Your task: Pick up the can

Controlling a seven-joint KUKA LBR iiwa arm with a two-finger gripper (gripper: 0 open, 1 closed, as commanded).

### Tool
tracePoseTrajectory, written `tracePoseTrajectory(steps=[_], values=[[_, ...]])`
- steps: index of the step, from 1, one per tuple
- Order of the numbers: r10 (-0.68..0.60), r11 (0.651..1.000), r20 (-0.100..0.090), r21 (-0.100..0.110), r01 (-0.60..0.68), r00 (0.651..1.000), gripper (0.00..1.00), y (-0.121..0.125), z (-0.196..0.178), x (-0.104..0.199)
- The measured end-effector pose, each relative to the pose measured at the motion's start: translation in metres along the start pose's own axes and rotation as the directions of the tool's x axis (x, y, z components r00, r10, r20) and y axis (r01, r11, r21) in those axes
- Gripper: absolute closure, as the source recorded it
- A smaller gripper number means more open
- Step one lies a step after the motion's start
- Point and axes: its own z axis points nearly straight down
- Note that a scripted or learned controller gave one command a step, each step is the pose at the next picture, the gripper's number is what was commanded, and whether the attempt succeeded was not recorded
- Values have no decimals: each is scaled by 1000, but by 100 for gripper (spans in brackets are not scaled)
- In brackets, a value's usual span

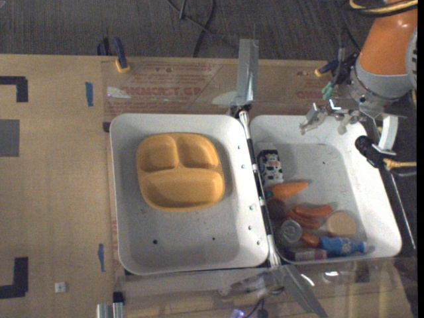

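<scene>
In the camera view the gripper (pixel 329 117) is hovering over the right bin's (pixel 344 152) far rim, its fingers spread wide and holding nothing; the can (pixel 289 232) is lying well apart — near the bin's front, beside a carrot (pixel 289 190); a yellow divided plate (pixel 180 171) is sitting in the left bin (pixel 126 197).

Can (pixel 289 232) sat hemmed in at right bin's (pixel 371 177) near-left corner: carrot (pixel 289 189) and sausages (pixel 311 213) beyond it, blue bottle (pixel 341 246) and round disc (pixel 342 224) on its right. Bin's far-right part lay open. Left bin (pixel 192 244) open around yellow tray (pixel 180 170).
</scene>
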Motion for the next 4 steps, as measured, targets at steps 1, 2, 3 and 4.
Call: tracePoseTrajectory(steps=[1,2,3,4], values=[[-51,999,2,-7,51,999,0,33,136,-12],[-196,981,3,-5,196,981,0,32,137,-42],[-232,973,2,-3,232,973,0,-13,137,-65],[129,992,-17,-3,-129,991,0,37,136,-72]])
